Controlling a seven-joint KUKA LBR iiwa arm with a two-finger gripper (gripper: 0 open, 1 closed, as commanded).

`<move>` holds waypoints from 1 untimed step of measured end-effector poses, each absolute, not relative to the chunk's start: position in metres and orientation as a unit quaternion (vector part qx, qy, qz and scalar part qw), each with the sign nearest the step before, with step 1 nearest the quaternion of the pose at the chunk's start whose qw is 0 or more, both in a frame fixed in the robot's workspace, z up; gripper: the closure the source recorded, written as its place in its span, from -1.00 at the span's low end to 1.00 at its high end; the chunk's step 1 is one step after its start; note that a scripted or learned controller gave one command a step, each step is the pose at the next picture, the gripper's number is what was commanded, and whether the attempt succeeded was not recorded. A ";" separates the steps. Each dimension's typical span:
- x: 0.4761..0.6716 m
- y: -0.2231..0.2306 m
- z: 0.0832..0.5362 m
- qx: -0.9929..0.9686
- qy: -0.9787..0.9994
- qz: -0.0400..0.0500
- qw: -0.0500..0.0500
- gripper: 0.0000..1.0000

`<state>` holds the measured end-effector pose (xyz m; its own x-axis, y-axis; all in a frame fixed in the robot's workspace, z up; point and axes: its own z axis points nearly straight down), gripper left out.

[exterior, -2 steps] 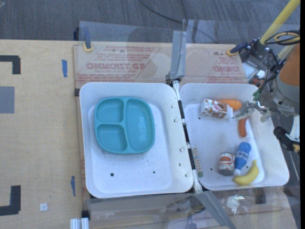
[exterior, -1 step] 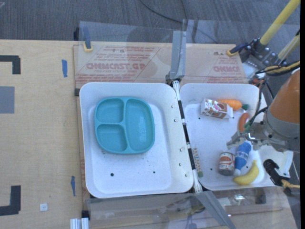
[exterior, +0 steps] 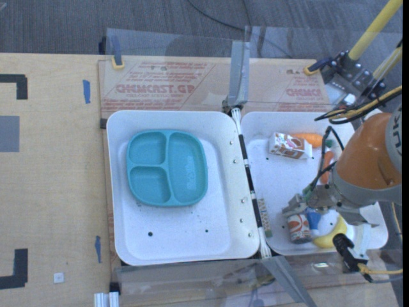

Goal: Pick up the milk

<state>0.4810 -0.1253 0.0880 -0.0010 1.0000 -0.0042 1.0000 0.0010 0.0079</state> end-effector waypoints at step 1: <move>0.482 -0.127 0.098 0.709 0.706 0.003 0.006 1.00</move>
<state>0.4817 -0.1268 0.0982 0.0041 1.0000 -0.0042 0.9999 -0.0040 0.0119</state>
